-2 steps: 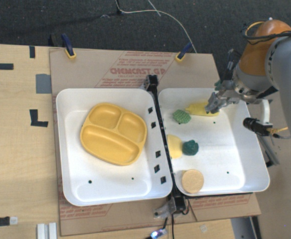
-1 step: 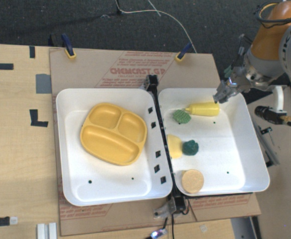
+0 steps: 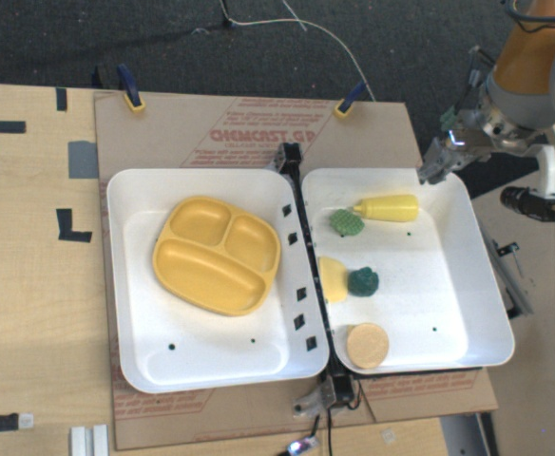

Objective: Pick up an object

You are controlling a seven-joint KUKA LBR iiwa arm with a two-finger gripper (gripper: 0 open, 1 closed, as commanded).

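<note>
Two white bins side by side on a cardboard sheet (image 3: pixel 258 131) on the counter (image 3: pixel 30 255), split by a black divider (image 3: pixel 301 255). In the left bin (image 3: pixel 130 350): a yellow sectioned plate (image 3: pixel 218 255), slightly turned, near the middle, with bare floor all round and most room toward the near edge. In the right bin (image 3: pixel 458 331): a yellow bottle (image 3: pixel 388 208) on its side near the far wall, a light green piece (image 3: pixel 347 222) touching its left end; a yellow wedge (image 3: pixel 331 279) hard against the divider, a dark green lump (image 3: pixel 363 280) just beside it; a tan disc (image 3: pixel 367 345) close to the near rim. Right half of that bin open. Claw (image 3: pixel 433 171) above the far right corner of the right bin, over the rim, apart from all objects, pinching nothing; cannot tell whether spread or pressed together. Two blue clamps (image 3: pixel 128 87) on the sheet's far edge.
</note>
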